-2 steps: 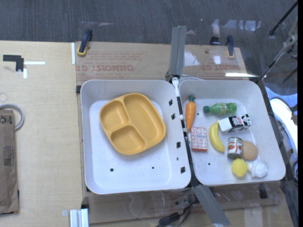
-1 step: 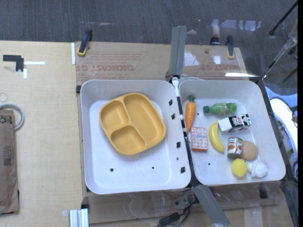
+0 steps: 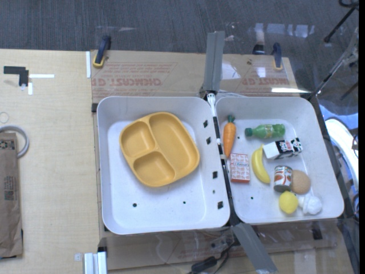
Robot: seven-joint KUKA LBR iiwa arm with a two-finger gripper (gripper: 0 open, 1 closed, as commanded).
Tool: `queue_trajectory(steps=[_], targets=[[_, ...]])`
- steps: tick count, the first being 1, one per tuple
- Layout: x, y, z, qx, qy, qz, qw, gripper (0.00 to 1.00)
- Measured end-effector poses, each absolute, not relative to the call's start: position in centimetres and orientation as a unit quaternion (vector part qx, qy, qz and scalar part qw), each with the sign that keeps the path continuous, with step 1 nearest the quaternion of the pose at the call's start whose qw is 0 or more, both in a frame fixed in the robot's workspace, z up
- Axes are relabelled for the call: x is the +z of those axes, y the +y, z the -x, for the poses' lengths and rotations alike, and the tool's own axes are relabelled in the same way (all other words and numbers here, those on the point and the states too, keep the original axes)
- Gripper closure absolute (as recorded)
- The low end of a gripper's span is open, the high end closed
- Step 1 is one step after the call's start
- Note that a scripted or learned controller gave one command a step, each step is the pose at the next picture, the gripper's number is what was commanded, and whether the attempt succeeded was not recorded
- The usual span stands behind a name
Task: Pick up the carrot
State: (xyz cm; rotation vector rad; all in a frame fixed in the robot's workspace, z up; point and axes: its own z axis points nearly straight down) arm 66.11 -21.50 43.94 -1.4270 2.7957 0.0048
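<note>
Orange carrot hugging right bin's left wall (upright), bare floor rightward — tool state untellable.

There is 1 camera, fixed above the surface and looking down at a slant, so the far edge sits toward the top of the picture and the near edge toward the bottom. It stands far enough off to take in both bins whole: the left bin lies near the middle of the picture, the right bin beside it toward the right. Beyond the far edge the grey floor shows, and left of the bins runs a broad stretch of pale wood.
</note>
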Motion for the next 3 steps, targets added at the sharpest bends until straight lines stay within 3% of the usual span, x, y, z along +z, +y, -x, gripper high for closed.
queue_trajectory(steps=[2,3], targets=[[43.9,-18.0,-66.0,0.0025,0.753,0.658,0.001,1.00],[43.9,-22.2,-66.1,0.0020,0.650,0.760,0.002,1.00]])
